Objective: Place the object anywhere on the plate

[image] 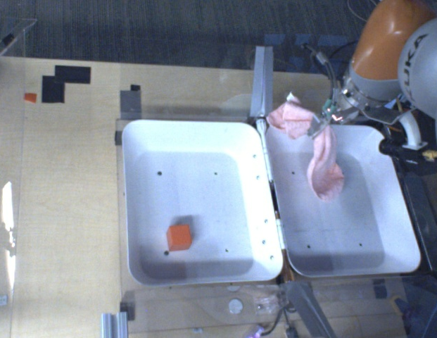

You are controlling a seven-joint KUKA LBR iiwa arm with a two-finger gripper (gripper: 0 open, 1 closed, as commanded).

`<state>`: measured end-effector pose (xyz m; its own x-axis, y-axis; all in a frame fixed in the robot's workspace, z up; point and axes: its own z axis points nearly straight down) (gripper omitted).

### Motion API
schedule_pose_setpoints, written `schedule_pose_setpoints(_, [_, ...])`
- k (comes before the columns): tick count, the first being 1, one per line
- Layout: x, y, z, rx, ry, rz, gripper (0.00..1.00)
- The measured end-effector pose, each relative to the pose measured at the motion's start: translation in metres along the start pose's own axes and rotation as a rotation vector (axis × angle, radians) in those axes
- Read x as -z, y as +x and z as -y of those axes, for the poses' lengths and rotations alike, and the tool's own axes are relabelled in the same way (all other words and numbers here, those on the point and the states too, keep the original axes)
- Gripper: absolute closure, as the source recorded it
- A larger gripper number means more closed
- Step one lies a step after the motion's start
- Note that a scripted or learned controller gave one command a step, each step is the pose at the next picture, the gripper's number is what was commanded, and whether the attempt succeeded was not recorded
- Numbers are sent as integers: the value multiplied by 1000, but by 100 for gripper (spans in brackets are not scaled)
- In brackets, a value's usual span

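Observation:
A pink soft cloth (325,166) hangs in a long fold over the far part of the right bin (359,259). Its top end is pinched in my gripper (325,124), which reaches in from the upper right and is shut on it. A second bunched pink piece (291,118) lies at the right bin's far left corner, beside the gripper; I cannot tell whether it is joined to the hanging fold. The cloth's lower end looks close to the bin floor.
An orange cube (179,237) lies near the front of the left bin (204,146). A grey divider post (262,83) stands behind the seam between the bins. The arm's orange band (383,34) and cables sit over the right bin's far right corner.

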<state>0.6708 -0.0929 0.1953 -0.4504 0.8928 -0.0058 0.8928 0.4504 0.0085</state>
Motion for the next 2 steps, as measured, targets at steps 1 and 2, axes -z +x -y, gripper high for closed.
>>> schedule_pose_setpoints(1, [31,0,-3,8,0,0,100])
schedule_pose_setpoints(2, [42,55,-14,413,-1,-1,100])
